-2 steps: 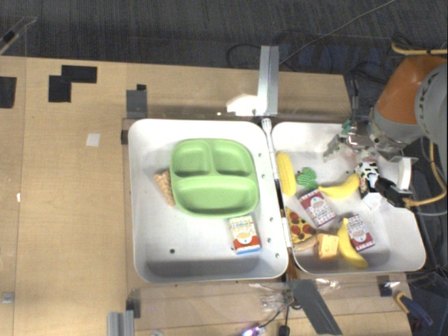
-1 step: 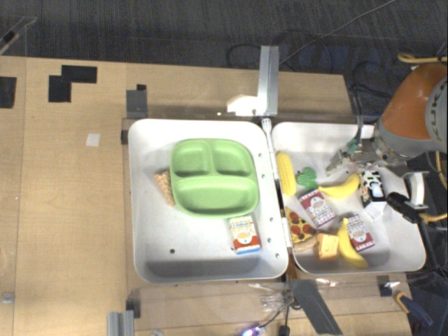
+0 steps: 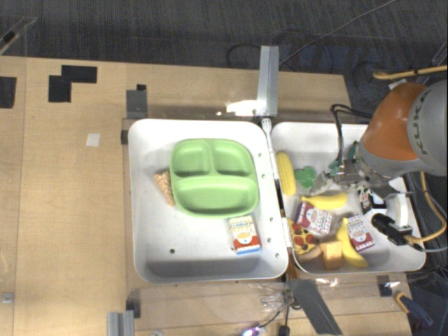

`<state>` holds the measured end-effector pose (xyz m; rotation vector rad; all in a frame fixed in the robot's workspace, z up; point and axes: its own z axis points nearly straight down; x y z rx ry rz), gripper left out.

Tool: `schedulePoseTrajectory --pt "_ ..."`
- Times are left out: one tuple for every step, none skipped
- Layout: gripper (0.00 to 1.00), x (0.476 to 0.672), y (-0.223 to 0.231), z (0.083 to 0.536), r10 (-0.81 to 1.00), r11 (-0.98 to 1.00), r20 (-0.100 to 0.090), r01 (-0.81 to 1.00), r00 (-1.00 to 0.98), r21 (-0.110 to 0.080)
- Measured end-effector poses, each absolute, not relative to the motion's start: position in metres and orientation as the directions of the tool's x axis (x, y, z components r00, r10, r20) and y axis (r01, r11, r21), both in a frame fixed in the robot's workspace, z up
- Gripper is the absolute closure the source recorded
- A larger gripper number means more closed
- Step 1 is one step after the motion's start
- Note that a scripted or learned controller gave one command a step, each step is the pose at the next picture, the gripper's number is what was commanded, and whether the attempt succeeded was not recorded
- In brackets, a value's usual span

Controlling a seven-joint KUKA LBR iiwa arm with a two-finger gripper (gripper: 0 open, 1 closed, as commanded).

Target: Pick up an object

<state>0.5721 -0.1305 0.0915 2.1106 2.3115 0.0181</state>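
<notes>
Pincer (image 3: pixel 343 176) and grey wrist hang low over the right bin (image 3: pixel 315 133), near its middle, just above a banana (image 3: pixel 327 201); whether it is open or closed cannot be told from this slanted view. Around it lie a corn cob (image 3: pixel 284 174) along the bin's left wall, a green piece (image 3: pixel 304 178) beside that, small cartons (image 3: pixel 316 221), a pizza slice (image 3: pixel 302 240) and another yellow fruit (image 3: pixel 348 247). On the worktop's left bin (image 3: pixel 147 208) rest a green divided plate (image 3: pixel 213 176), a small juice carton (image 3: pixel 243 234) near its lower right corner and a cracker-like piece (image 3: pixel 164 185) touching its left edge.
</notes>
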Motion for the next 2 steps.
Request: schedulePoseTrajectory --pt "0.00 0.535 -0.129 0.092 0.994 0.108 -0.005 0.994 -0.108 0.021" --pt "0.00 0.494 -0.146 0.093 0.998 0.066 -0.006 0.998 -0.065 0.024"
